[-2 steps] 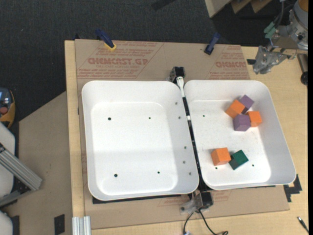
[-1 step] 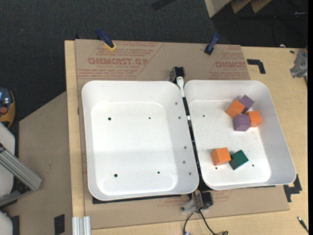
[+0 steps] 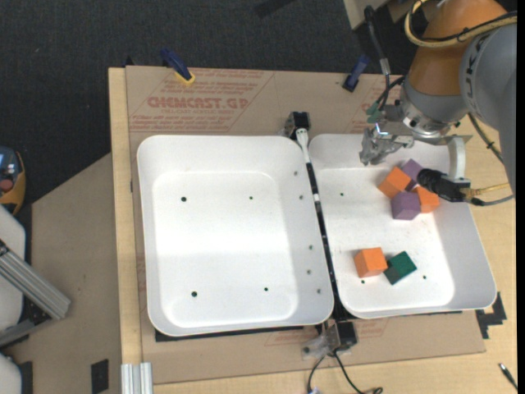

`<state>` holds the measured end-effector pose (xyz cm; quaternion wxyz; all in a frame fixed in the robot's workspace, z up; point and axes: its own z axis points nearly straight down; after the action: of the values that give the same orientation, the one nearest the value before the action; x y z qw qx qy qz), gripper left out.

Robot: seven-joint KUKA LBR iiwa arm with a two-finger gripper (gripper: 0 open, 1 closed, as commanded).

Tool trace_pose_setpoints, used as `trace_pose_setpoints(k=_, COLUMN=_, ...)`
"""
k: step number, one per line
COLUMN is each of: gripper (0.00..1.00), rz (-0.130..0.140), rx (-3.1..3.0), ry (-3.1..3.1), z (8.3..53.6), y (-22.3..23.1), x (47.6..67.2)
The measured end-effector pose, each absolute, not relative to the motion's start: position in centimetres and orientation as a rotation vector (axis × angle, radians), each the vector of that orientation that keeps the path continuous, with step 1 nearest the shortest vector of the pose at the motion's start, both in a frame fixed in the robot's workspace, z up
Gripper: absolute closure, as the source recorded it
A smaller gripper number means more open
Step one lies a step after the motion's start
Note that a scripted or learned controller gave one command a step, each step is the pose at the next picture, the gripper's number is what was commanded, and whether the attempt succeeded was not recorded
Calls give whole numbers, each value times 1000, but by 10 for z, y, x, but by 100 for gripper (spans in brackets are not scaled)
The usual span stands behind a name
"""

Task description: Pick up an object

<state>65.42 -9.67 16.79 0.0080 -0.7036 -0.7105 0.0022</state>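
Note:
My gripper (image 3: 376,153) hangs over the far end of the right bin (image 3: 459,281), just left of a cluster of blocks. That cluster holds an orange block (image 3: 396,180), a purple block (image 3: 405,206) in front of it, another orange block (image 3: 428,200) to the right and a purple piece (image 3: 411,169) behind. Nearer the front of the same bin lie an orange cube (image 3: 370,262) and a dark green block (image 3: 400,268) side by side. I see nothing between the fingers.
The left bin (image 3: 164,162) sits beside the right one, with a black divider strip (image 3: 316,203) between them. Both rest on a cardboard sheet (image 3: 205,97) held by blue clamps (image 3: 177,66) at the back.

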Motion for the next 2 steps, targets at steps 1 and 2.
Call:
trace_pose_setpoints(k=1, gripper=100, rz=-24, rx=-2213, ry=-2241, z=303, y=4, x=655)
trace_pose_setpoints(k=2, gripper=100, rz=5, rx=-2227, ry=-2215, z=285, y=-58, x=635)
